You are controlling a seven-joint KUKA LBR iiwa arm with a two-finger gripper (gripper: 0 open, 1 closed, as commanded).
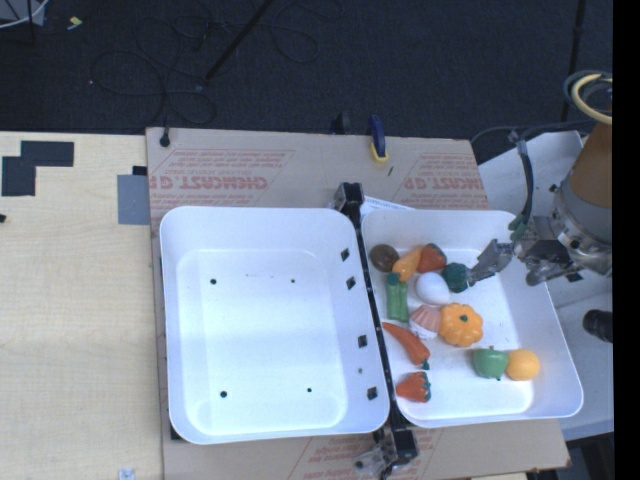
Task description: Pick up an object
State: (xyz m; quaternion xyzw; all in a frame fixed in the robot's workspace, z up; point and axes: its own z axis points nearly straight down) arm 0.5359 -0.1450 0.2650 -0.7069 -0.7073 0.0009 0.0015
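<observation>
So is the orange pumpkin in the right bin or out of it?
In. The pumpkin lies inside the right bin, among the other toy food.

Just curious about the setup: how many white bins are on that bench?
2. The left bin sits by the pale bench top; the right bin beside it holds toy food, and the gripper reaches into it.
</observation>
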